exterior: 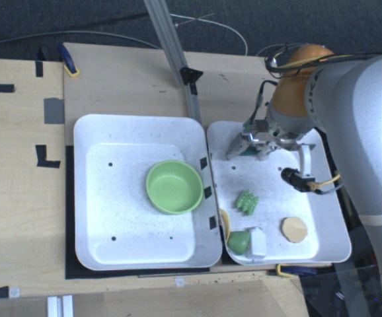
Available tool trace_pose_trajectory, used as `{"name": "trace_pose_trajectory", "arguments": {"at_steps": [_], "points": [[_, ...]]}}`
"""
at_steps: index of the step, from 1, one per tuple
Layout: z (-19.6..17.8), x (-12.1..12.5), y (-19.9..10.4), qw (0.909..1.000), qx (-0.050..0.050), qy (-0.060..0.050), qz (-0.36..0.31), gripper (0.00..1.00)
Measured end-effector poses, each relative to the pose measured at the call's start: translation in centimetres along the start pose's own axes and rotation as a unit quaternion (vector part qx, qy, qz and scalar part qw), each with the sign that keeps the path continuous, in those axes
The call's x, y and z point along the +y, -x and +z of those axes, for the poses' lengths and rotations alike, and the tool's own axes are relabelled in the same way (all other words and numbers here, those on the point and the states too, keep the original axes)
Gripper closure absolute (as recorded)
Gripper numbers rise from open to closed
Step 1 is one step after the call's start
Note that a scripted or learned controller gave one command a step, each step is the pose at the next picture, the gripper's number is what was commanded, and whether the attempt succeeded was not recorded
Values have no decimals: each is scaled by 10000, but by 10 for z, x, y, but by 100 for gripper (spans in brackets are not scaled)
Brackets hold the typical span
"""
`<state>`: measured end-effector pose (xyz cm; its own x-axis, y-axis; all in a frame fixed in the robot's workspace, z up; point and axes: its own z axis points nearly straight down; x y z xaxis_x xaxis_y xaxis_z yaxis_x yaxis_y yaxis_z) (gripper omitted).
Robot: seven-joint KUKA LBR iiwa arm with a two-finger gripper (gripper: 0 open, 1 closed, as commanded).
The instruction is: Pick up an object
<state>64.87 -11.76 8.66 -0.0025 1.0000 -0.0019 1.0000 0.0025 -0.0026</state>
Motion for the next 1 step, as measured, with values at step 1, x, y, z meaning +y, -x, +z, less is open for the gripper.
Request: {"name": "trace_pose_trajectory", "arguments": {"at_steps": [1], "points": [[-11, 0, -1, 10000, 5, -3, -4, 100]]}}
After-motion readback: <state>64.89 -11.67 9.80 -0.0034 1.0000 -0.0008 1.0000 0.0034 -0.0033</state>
